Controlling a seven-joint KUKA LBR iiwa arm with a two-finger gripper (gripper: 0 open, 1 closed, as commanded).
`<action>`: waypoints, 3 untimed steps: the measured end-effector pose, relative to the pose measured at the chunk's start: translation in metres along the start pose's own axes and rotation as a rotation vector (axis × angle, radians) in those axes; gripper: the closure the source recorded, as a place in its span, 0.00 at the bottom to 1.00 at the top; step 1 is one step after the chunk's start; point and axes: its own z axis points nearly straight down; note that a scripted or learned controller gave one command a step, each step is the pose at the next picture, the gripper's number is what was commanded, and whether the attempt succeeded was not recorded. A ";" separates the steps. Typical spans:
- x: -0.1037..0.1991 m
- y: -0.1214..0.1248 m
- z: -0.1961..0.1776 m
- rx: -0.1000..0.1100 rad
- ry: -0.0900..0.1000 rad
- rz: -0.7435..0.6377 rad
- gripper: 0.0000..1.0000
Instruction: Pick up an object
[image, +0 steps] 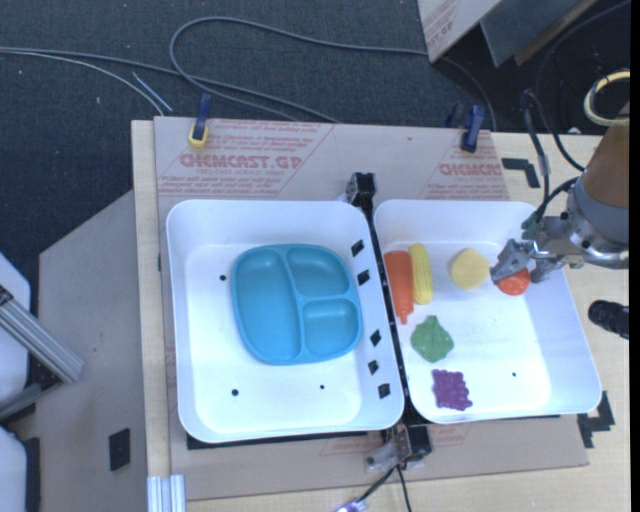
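Observation:
The right bin (560, 395) holds an orange carrot (400, 283), a yellow corn cob (421, 273), a yellow lemon-like fruit (468, 268), a green leafy piece (432, 339) and a purple grape bunch (451, 388). My gripper (520, 268) hangs over the bin's upper right part, just right of the yellow fruit. A small red-orange round object (514, 285) sits right at the gripper's tip, partly covered by it. Whether it is gripped or lying on the bin floor under the gripper is not clear.
The left bin (200, 390) holds a blue divided plate (296, 302). A black divider (375, 290) runs between the two bins. The arm's grey wrist and orange band (610, 180) come in from the right over the bin's far right corner.

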 end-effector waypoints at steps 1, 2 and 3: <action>0.005 -0.001 -0.046 0.001 0.001 0.000 1.00; 0.067 0.002 -0.044 0.008 0.006 -0.006 1.00; 0.117 0.007 -0.048 0.006 0.003 -0.004 1.00</action>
